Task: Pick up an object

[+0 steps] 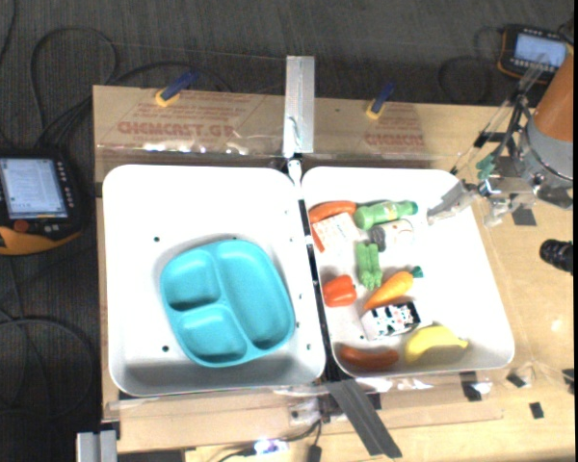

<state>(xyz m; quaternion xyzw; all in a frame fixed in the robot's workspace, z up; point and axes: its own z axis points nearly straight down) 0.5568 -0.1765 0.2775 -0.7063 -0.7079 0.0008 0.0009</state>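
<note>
The right bin (482, 287) holds a heap of toy food along its left half: a green bottle (385, 212) lying on its side at the far end, an orange-and-white packet (332, 227) beside it, a green pod (369, 264) below, then a carrot (391, 287), a small orange piece (339, 291) by the dividing wall, a black-and-white box (390, 319), a banana (433, 343) and a reddish sausage (369, 358) at the near edge. None of these is lifted; all lie on the bin floor, several touching each other. The pincer (450, 203) hangs over the bin's far right corner, near the bottle's cap end but apart from it, with nothing between its fingers (how far they are spread I cannot tell, as they read as one pale wedge). The arm (559, 114) comes in from the right. The left bin (135, 229) carries a blue tray (228, 301) with three compartments. Both bins sit on the bench (520, 277).
</note>
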